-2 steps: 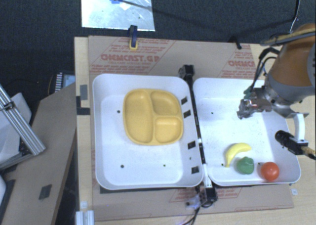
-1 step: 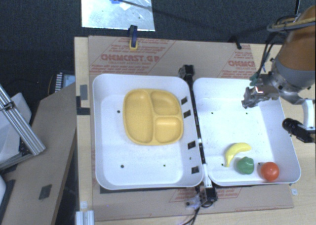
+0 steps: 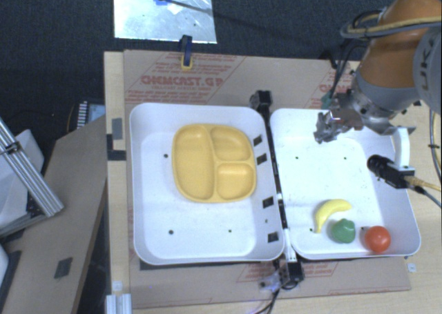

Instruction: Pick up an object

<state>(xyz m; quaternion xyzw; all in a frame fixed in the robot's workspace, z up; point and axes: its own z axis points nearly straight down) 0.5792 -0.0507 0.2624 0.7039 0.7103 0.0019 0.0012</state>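
In the right bin (image 3: 304, 168), near its front edge, lie a yellow banana (image 3: 329, 212), a green pepper-like object (image 3: 342, 230) and a red tomato-like ball (image 3: 377, 238), close together. My gripper (image 3: 324, 131) hangs over the back of the right bin, well behind these objects. Nothing shows between its fingers.
The left bin (image 3: 148, 188) holds a yellow divided plate (image 3: 213, 161) with three compartments. A black divider strip (image 3: 271, 168) runs between the bins. A shiny metal sheet (image 3: 164, 1) lies on the floor behind the bench.
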